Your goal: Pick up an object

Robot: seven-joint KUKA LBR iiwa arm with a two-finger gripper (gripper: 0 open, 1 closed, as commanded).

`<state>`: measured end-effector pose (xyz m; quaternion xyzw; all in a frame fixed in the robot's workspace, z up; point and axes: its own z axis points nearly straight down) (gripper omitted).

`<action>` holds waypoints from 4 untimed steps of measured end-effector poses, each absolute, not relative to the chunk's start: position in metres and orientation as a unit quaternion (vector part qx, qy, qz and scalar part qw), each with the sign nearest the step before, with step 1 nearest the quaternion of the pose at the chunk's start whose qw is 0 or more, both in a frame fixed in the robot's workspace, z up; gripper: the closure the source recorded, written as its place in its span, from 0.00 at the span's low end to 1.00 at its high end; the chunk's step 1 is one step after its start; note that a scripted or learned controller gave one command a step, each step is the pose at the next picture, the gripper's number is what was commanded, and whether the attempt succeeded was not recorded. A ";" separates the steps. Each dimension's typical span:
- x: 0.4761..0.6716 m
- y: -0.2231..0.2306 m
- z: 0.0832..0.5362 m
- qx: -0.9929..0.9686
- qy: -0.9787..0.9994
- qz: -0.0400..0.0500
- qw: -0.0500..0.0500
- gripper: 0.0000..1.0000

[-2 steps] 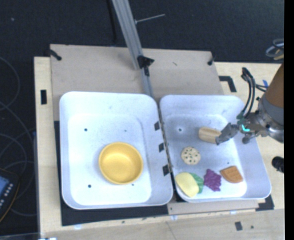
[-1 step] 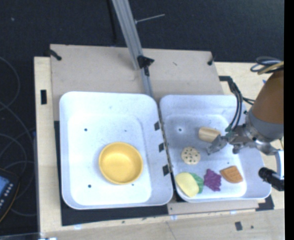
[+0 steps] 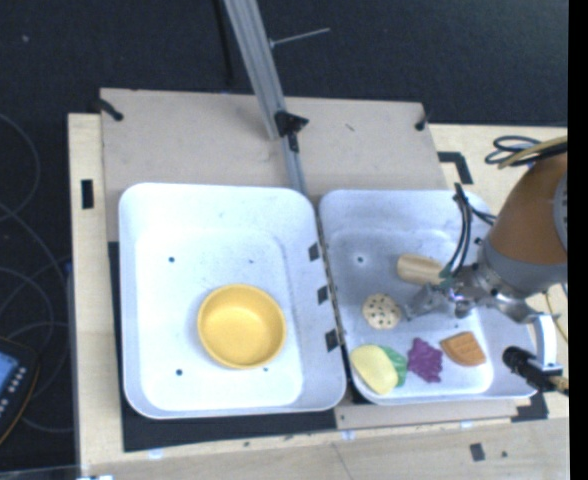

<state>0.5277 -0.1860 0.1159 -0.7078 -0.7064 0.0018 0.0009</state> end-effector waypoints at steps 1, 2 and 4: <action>0.528 -0.187 0.101 -0.708 -0.706 0.001 -0.001 0.00; 0.529 -0.188 0.112 -0.711 -0.703 -0.001 -0.003 1.00; 0.533 -0.188 0.222 -0.706 -0.708 -0.002 -0.005 1.00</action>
